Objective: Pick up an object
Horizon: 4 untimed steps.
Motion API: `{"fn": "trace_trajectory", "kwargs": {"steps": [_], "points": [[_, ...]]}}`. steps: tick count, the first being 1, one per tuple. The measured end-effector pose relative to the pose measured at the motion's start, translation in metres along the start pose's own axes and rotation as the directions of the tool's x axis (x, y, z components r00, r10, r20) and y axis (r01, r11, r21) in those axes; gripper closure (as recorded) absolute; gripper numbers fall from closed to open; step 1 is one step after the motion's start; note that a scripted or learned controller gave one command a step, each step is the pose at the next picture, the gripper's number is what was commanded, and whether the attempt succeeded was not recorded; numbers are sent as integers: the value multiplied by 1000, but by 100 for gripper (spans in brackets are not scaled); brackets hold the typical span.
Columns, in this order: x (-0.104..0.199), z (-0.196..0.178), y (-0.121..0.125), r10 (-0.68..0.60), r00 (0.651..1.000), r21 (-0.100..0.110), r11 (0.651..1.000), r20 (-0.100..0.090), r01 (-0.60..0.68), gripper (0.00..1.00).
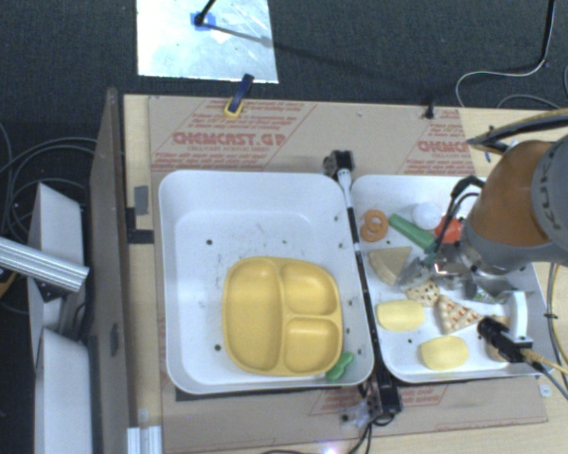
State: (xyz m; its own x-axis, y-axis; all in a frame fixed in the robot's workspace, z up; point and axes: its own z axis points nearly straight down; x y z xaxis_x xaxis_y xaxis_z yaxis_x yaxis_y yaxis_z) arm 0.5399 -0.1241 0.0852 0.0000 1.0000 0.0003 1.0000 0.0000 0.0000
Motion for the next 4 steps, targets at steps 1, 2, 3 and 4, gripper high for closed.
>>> {"fn": "trace_trajectory", "kwargs": {"steps": [1, 2, 3, 4], "points": [[-16, 3, 118, 0, 1000, 13, 1000, -1, 0, 0], [21, 1, 113, -7, 1000, -2, 1000, 0, 7, 0], [26, 1, 73, 0, 1000, 2, 1000, 0, 0, 0], [-7, -58, 94, 1, 1000, -8, 1000, 3, -1, 0]]}}
